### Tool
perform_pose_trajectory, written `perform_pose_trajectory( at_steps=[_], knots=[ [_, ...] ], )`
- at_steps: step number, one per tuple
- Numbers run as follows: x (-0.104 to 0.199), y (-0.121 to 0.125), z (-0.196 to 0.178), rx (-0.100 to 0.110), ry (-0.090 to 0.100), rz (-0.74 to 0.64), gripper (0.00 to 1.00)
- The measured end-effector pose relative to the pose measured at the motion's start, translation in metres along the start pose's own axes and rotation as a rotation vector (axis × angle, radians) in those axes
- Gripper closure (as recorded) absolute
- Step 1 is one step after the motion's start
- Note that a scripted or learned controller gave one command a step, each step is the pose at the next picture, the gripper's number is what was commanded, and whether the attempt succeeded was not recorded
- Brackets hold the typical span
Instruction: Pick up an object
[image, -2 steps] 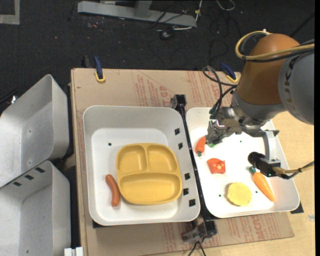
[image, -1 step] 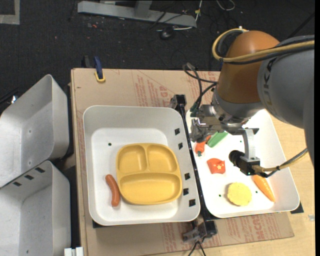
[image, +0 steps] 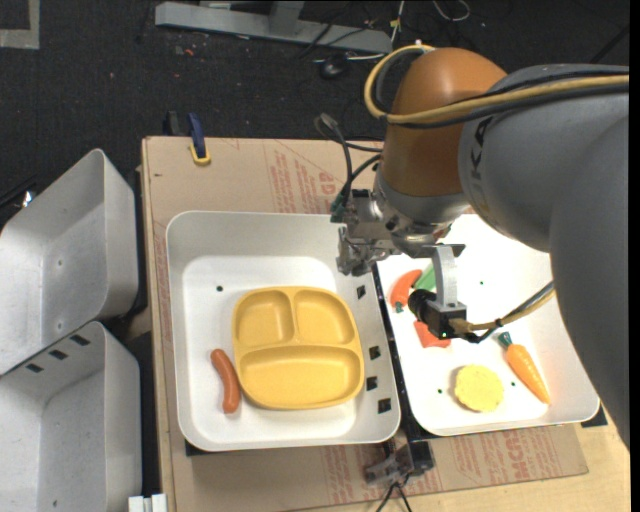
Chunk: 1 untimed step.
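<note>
Nearest candidate for the pick: a small orange piece (image: 404, 287), curved, lying in the right bin (image: 500, 420) just to the right of the gripper (image: 354, 258) and slightly toward the camera. Its long axis appears to slant from far-right to near-left, so one end points roughly back at the gripper.

The gripper hangs over the rim where the two bins meet (whether it is spread or closed cannot be told from this angle), and nothing can be seen held in it.

A green piece (image: 428, 279) sits just beyond the orange one, farther right. A red piece (image: 433, 337) lies nearer the camera. A yellow disc (image: 478, 388) and a carrot (image: 525, 368) lie well apart from the gripper, to its right.

To the gripper's left, in the left bin (image: 200, 300), are a yellow divided plate (image: 297, 347) and a sausage (image: 226, 380).

The coming move probably calls for a short shift rightward.
</note>
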<state>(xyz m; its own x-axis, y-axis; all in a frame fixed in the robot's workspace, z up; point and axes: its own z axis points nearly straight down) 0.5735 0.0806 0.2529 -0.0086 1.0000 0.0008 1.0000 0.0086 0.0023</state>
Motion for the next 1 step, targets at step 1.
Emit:
perform_pose_trajectory(
  at_steps=[1],
  knots=[
    [-0.0036, -0.0007, 0.0, 0.002, -0.001, 0.006, 0.0]
  ],
)
